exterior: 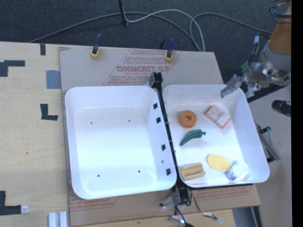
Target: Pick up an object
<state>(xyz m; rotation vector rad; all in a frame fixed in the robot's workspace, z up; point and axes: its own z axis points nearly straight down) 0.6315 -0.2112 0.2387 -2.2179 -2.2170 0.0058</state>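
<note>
The right bin [251,126] holds an orange ring [188,118], a pale pink block with red print [217,116], a green pepper-shaped toy [191,137], a yellow flat piece [218,162], a tan bread-like block [191,171] and a small clear-bluish item [234,173]. My gripper [232,87] hangs over the bin's far right corner, up and right of the pink block. Nothing shows between its fingers.
The left bin [71,126] sits beside the right one, joined by a black clip strip [163,126]. Both rest on a cardboard sheet [137,65] held by two clamps [96,48]. Cables run across the dark floor [142,13] behind.
</note>
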